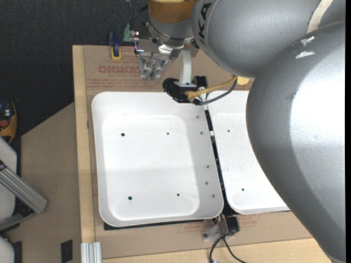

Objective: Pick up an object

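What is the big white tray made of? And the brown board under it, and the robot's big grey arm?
The left white bin looks like smooth plastic: rounded corners and a soft sheen. The brown board under it looks like cardboard or fibreboard, matt with red print. The grey arm has a glossy painted shell, metal or plastic; the look leaves that open.

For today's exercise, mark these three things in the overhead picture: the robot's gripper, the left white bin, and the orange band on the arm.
gripper (151, 70): camera view, between its fingertips, above the cardboard.
left white bin (148, 163): camera view, bare floor of the bin.
orange band (170, 4): camera view, front face of the band above the wrist.
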{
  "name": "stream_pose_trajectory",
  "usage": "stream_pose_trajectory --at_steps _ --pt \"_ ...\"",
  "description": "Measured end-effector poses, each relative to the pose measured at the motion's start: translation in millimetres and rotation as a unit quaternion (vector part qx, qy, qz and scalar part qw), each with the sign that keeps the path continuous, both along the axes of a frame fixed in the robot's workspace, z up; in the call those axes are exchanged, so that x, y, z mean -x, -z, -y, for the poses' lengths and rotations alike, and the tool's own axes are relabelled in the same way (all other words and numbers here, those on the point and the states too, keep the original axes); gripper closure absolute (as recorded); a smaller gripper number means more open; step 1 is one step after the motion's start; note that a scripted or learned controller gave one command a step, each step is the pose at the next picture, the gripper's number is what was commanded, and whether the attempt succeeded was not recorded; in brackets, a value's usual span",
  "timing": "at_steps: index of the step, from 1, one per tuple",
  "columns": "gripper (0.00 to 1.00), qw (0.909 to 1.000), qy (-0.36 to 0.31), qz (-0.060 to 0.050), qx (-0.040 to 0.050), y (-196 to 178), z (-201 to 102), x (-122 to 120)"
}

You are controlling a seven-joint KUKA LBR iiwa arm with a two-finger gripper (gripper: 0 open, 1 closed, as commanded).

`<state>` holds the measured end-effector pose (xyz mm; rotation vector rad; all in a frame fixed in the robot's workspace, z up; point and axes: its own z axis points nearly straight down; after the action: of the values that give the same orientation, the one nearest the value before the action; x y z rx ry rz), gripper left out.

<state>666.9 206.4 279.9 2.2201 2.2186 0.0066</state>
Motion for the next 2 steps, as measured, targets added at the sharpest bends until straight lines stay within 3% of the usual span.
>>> stream_pose_trajectory --at_steps 1,2 --pt "1.0 1.0 0.001 0.002 0.0001 -51.8 34.3 -0.7" --pt "1.0 1.0 -0.003 -0.009 0.0011 68.6 -19.0 3.4"
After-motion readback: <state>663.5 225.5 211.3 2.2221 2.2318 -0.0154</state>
